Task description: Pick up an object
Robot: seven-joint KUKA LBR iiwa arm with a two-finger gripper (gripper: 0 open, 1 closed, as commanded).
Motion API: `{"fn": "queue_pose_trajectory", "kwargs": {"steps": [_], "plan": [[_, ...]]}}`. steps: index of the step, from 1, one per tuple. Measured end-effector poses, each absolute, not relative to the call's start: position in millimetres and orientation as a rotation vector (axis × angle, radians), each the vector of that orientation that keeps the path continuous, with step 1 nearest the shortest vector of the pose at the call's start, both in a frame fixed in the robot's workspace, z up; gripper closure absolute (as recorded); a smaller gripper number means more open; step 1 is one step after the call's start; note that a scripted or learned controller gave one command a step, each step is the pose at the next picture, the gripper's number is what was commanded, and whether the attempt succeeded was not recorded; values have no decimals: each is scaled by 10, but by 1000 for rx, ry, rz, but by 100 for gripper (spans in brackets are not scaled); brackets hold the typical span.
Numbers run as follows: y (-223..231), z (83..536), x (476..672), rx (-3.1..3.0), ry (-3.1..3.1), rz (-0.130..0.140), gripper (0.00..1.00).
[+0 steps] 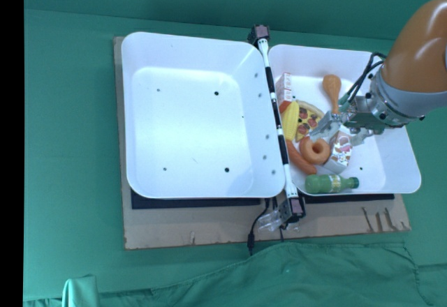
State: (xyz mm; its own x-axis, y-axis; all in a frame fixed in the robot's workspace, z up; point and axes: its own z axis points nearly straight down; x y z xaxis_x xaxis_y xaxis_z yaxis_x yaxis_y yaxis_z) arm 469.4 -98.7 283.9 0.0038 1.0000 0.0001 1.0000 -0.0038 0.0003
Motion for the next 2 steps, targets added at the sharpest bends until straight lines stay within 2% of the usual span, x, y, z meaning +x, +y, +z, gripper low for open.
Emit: {"fn": "queue_pose_trajectory", "kwargs": {"steps": [1, 2], "plan": [[-987, 2839, 4695, 2225, 2217, 1, 0], [-948, 2415, 4661, 2228, 2217, -2, 0]]}}
